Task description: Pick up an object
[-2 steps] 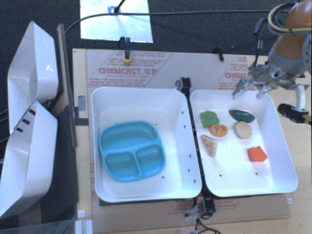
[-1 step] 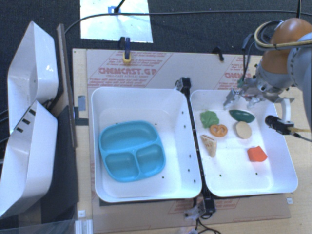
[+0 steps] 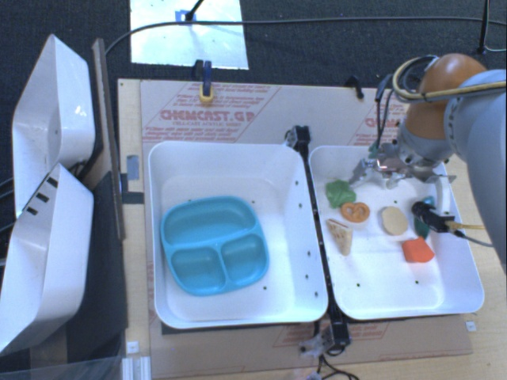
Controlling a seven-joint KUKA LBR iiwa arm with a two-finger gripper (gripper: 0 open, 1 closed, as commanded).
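The arm reaches in from the right, over the far part of the right bin. Its gripper hangs above the bin's far left area. The fingers look spread apart with nothing between them, though the view is coarse.

Five small things lie loose in the right bin:
- A green piece lies at the far left, just left of the gripper and nearest to it.
- An orange pretzel sits just near of the green piece and close beside it.
- A pale wedge lies nearer again, by the bin's left wall.
- A tan oval rests right of the pretzel, around the middle of the bin.
- An orange-red block lies near and to the right of the oval.

All five lie on the bin floor.

The left bin holds a blue divided tray lying flat on the near left of its floor, well apart from the gripper.
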